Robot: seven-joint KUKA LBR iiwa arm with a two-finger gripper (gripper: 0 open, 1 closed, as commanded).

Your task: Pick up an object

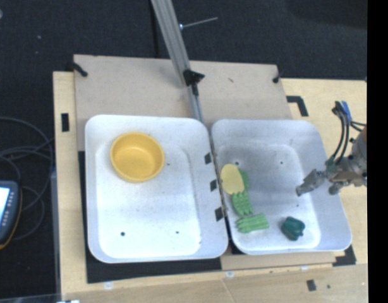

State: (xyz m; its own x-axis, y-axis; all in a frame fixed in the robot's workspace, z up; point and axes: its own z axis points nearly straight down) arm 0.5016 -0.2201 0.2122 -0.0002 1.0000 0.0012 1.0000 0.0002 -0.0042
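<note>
The right bin [270,131] holds a pale yellow round piece [231,178] at its left wall. Two light green ribbed pieces lie just below it, one [241,202] upright in the view and one [252,223] lying crosswise. A dark green lump [293,228] rests near the front right corner. My gripper [318,188] hovers over the right bin's right side, above and to the right of the dark green lump. Its fingers are spread open with nothing between them.
A yellow bowl [137,156] sits in the back left of the left bin [150,232]. A metal rail [175,40] slants down from the top to the gap between the bins. Cables [342,128] hang at the arm's wrist on the right.
</note>
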